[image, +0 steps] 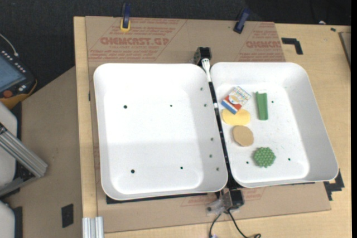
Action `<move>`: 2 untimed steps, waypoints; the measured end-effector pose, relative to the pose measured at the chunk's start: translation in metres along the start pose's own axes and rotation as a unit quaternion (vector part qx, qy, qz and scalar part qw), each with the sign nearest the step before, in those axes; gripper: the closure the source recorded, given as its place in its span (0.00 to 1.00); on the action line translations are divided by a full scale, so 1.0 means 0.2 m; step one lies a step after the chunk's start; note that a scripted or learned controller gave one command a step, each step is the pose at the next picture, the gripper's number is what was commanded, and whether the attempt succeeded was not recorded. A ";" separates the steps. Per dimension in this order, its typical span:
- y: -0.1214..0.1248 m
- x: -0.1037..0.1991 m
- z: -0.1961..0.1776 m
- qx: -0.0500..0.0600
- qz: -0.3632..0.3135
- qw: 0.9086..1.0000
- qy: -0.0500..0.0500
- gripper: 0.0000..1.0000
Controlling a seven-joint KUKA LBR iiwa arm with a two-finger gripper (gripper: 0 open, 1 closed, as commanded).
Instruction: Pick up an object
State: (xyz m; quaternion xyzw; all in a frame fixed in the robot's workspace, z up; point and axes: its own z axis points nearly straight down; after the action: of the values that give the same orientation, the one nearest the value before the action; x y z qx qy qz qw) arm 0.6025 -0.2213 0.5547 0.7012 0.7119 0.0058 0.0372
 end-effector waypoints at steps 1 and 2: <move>0.01 0.00 -0.06 -0.003 -0.001 1.000 -0.002 1.00; 0.01 0.00 -0.11 -0.005 -0.001 1.000 -0.004 1.00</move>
State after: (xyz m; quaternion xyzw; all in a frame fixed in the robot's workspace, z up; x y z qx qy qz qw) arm 0.6039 -0.2207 0.5769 0.7002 0.7125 0.0067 0.0439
